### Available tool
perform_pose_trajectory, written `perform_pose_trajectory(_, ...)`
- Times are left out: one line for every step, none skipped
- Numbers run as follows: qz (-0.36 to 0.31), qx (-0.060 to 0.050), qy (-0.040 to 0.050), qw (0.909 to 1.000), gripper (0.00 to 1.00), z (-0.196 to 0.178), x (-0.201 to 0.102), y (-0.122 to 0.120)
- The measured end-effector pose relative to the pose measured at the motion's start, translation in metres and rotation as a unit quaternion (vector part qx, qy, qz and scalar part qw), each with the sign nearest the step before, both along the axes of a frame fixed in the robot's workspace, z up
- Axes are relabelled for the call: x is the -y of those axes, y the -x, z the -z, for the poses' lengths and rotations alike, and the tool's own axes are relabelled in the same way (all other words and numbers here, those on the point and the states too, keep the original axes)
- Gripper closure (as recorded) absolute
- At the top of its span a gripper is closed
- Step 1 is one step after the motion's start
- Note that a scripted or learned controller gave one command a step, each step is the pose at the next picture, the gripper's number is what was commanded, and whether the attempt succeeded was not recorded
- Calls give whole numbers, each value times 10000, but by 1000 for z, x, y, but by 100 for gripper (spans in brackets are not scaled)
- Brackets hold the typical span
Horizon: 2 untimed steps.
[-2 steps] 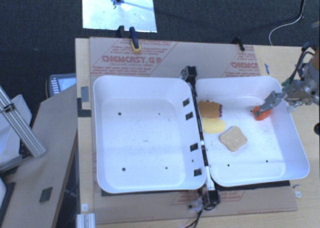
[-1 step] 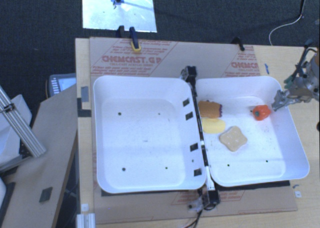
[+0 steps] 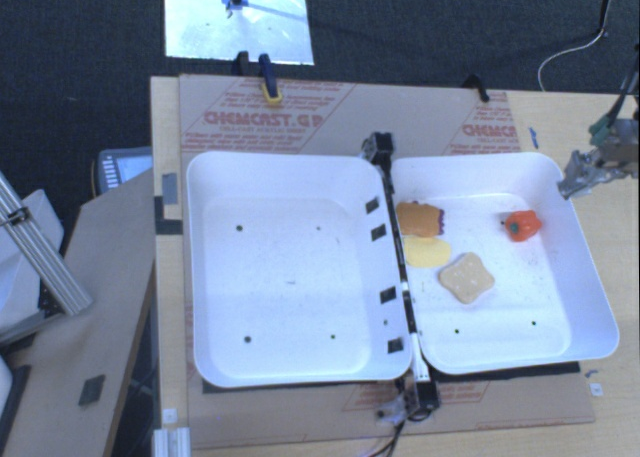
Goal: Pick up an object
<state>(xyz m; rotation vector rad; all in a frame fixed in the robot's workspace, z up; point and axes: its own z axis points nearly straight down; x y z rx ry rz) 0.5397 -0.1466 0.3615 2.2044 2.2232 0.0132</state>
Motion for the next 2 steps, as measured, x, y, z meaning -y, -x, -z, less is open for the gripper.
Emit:
perform_pose_trajectory(-23, -89, -30, 10000, 100, 54, -96, 36)
perform_pose_trajectory(-1, -33, -8, 10000, 100, 13, -139, 3)
